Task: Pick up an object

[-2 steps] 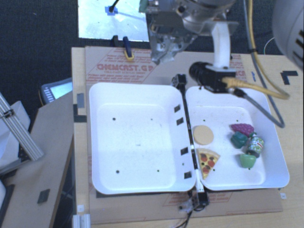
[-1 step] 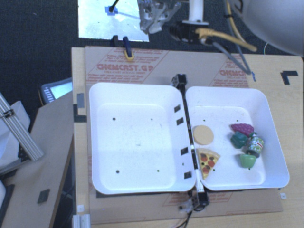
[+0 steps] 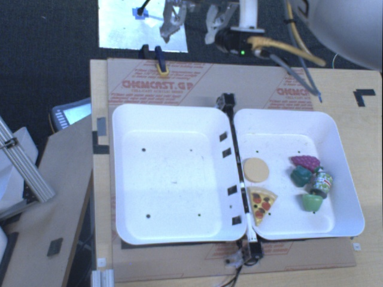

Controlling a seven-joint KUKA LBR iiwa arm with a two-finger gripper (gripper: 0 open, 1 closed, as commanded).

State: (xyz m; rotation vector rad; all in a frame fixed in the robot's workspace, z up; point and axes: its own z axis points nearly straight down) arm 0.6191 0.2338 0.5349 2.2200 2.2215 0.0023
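My gripper hangs high at the top of the camera view, above the bench's far edge, open with nothing between its two fingers. The right bin holds the objects: a round tan cookie, a pizza slice near the divider, a purple grape bunch, a teal piece, a small bottle and a green piece. The gripper is far from all of them, up and to the left.
The left bin sits beside the right one, joined by a black clipped divider. A blue and yellow clamp stands on the cardboard behind the bins. Cables trail from the arm at the upper right.
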